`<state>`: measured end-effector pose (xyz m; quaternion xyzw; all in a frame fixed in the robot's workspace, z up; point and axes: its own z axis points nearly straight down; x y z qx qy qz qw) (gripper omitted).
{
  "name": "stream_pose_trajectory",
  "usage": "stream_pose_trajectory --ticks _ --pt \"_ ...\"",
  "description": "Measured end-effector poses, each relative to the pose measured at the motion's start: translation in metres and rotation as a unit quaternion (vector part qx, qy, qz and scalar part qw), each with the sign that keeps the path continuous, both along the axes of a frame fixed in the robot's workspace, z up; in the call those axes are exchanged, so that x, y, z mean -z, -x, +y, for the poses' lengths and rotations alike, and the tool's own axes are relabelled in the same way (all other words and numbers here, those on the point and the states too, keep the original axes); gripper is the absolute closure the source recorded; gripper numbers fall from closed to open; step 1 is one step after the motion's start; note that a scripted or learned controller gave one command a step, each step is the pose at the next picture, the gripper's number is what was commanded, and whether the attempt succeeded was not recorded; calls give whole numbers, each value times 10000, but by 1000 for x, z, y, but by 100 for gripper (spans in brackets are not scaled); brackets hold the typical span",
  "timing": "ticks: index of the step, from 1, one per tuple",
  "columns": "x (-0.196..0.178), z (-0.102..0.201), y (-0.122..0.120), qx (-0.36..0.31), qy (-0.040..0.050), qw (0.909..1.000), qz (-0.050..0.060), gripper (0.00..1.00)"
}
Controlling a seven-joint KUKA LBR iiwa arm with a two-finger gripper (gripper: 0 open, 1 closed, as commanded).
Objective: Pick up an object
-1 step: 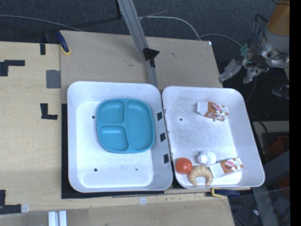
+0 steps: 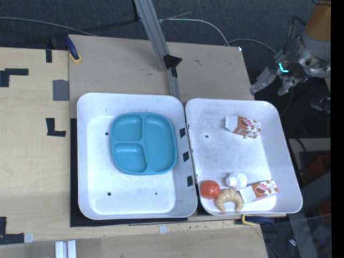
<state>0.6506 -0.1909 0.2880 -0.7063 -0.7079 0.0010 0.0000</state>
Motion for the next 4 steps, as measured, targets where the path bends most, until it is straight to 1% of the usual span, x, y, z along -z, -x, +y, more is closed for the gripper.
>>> stream_pose_trajectory --ticks 1,2,3,4 --pt "52 -1 -6 -1 -4 10000 20 0" --pt "97 4 -1 0 -6 10000 22 0" --pt "160 9 -4 -4 -7 10000 23 0" --pt "146 10 -5 -13 -1 10000 -1 100"
